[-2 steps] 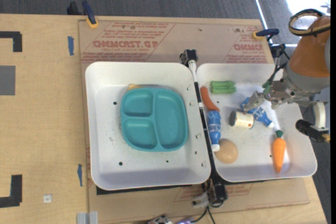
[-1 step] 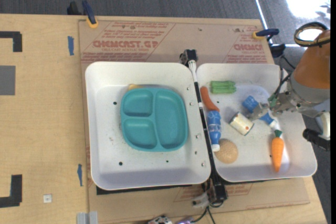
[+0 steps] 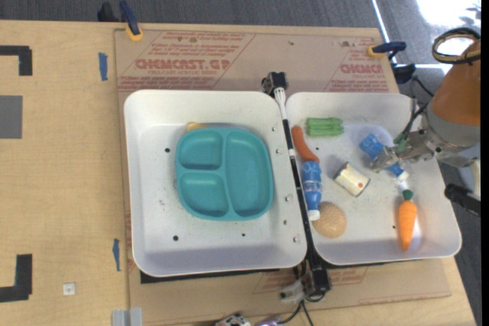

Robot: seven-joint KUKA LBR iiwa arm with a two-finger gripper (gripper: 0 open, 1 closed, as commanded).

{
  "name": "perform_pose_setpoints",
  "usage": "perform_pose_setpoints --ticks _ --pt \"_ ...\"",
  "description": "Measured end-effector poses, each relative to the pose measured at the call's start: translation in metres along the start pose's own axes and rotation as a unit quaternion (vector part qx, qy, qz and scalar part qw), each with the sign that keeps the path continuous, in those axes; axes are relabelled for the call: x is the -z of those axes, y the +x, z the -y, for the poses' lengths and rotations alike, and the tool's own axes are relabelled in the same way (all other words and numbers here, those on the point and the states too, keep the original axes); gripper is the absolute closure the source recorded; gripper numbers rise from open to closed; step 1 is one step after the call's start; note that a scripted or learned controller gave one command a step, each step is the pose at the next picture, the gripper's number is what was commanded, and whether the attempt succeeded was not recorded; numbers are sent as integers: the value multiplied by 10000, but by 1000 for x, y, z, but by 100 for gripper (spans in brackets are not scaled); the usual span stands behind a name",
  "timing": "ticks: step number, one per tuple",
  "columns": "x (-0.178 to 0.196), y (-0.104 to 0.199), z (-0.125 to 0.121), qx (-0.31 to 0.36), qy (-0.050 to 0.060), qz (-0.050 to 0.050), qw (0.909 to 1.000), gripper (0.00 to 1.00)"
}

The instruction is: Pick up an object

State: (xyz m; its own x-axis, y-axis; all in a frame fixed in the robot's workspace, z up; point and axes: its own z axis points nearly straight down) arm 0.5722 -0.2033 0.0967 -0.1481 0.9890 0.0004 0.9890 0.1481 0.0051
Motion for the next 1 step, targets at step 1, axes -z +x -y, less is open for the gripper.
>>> perform_pose_setpoints --ticks 1 --pt "102 59 -26 -817 14 4 9967 100"
